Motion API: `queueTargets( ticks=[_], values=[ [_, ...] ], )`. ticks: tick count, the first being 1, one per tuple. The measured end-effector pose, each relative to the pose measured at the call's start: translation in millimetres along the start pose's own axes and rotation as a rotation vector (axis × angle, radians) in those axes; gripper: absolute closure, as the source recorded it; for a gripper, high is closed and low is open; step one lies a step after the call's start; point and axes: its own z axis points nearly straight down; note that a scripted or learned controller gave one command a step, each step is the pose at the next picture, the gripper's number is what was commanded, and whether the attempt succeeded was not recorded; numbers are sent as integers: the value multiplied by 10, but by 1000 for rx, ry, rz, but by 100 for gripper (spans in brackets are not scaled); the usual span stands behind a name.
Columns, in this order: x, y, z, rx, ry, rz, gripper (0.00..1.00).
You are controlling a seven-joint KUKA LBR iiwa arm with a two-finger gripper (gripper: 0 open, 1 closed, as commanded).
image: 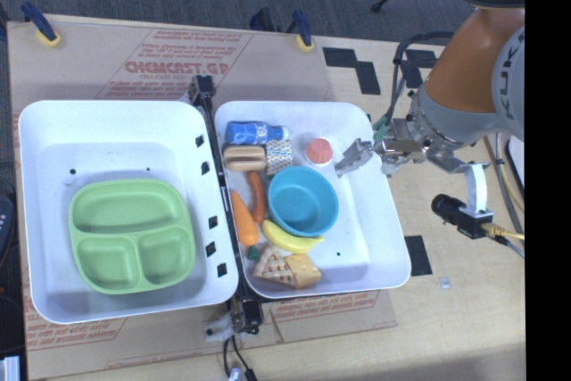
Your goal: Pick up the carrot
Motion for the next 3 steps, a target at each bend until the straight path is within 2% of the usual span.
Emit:
queueTargets(
  ticks=[1, 2, 3],
  values=[
    [805, 230, 1402, -14, -1, 117, 0],
    [1774, -32, 555, -8, 4, 14, 0],
    [1977, -589, 611, 5, -2, 76, 0]
  ],
)
